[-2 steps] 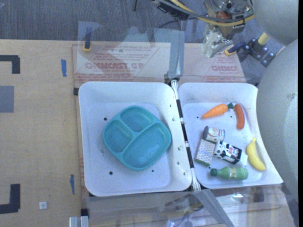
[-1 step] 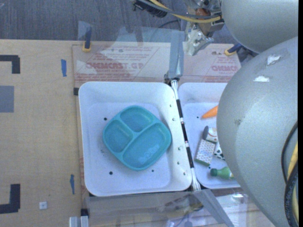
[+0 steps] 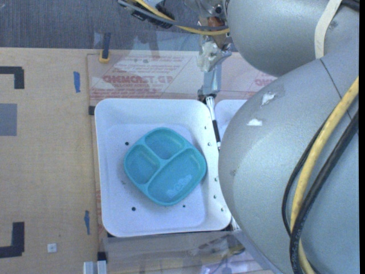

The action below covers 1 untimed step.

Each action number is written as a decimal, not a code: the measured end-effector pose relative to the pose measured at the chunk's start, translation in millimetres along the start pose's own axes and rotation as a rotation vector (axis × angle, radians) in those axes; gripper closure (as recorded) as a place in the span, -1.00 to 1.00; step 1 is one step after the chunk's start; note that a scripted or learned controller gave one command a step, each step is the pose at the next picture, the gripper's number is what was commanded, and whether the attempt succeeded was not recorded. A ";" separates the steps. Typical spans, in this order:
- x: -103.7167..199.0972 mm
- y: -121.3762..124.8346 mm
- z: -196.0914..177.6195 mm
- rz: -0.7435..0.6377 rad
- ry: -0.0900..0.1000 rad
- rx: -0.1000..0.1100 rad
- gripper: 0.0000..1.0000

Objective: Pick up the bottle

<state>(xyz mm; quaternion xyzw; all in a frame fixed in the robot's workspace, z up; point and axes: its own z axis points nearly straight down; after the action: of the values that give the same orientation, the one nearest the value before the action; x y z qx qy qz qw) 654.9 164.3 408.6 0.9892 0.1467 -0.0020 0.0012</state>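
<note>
The grey arm (image 3: pixel 285 153) covers the right side, from 12 to 6 o'clock, and hides most of the right bin (image 3: pixel 228 114). The left bin (image 3: pixel 108 153) on the worktop (image 3: pixel 45 153) holds a teal divided plate (image 3: pixel 165 165) at its centre. I cannot tell where the bottle is, nor how the jaws stand.

Bench (image 3: pixel 45 153) is sitting there in tan, carrying two white bins side by side. Left bin (image 3: pixel 108 210) is taking up the middle, right bin (image 3: pixel 228 112) is peeking out beside it. Blue tape bits (image 3: pixel 76 81) are sticking near the bench's far edge.
</note>
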 end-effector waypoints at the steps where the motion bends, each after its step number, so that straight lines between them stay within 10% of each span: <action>1: 18.1 -44.3 -22.9 0.003 0.001 0.000 1.00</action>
<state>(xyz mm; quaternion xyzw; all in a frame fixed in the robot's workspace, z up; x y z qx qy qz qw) 659.4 212.0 431.4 0.9894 0.1455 -0.0017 0.0013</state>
